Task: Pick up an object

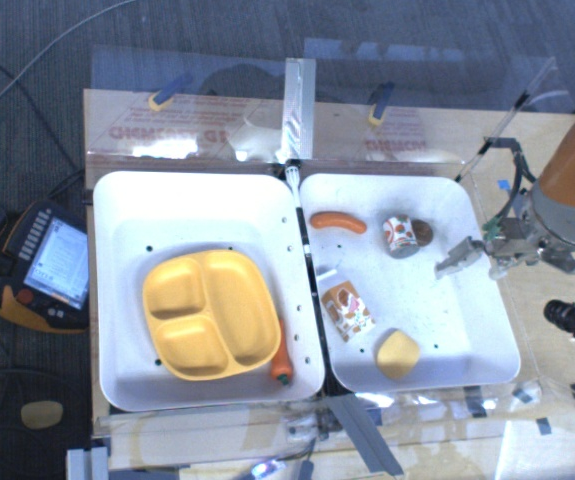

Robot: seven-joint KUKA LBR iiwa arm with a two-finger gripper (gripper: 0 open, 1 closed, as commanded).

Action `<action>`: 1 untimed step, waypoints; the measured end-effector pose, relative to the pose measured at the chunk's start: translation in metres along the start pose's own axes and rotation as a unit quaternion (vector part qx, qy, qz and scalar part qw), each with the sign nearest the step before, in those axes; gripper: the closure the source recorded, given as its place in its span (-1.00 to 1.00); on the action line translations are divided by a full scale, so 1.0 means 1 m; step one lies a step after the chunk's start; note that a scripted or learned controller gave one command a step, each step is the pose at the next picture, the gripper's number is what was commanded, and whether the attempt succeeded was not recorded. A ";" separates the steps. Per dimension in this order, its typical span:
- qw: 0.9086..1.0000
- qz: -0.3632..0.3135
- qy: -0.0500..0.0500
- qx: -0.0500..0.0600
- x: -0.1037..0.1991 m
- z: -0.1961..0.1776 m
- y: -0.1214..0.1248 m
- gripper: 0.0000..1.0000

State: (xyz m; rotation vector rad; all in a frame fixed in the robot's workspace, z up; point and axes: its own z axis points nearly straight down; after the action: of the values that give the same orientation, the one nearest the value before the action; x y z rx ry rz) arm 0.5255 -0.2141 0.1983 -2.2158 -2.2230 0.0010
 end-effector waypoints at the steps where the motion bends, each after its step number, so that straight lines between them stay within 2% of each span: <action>1: 1.000 -0.010 -0.001 0.000 0.052 0.039 0.067 -1.00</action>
State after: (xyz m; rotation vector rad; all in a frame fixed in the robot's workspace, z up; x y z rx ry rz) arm 0.5927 -0.1618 0.1594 -2.1932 -2.2471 0.0031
